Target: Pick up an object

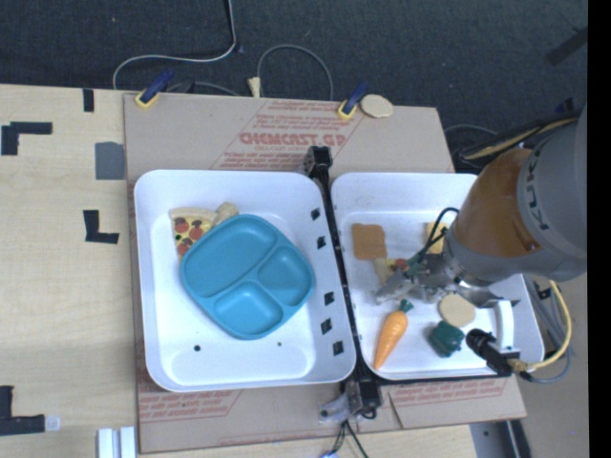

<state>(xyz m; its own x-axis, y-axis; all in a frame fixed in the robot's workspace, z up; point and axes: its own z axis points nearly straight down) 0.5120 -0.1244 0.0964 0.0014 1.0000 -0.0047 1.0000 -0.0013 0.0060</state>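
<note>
Several candidate objects in right bin (496, 368): toy carrot (389, 337) near its front edge, green piece (446, 338) beside it, brown slab (368, 241) toward centre. Approach step, by judgement; gripper (409, 273) low over bin middle, just above carrot. Jaws' opening indiscernible. Next: descend, close.

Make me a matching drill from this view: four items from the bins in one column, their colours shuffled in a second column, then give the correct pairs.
Items:
1. divided plate
2. carrot
3. small block by the carrot
4. square slice

Colours:
A. orange
B. dark green
C. light blue
D. brown

Pairs: 1-C, 2-A, 3-B, 4-D

The plate lies in the left bin; the other three lie in the right bin, near the gripper.
</note>
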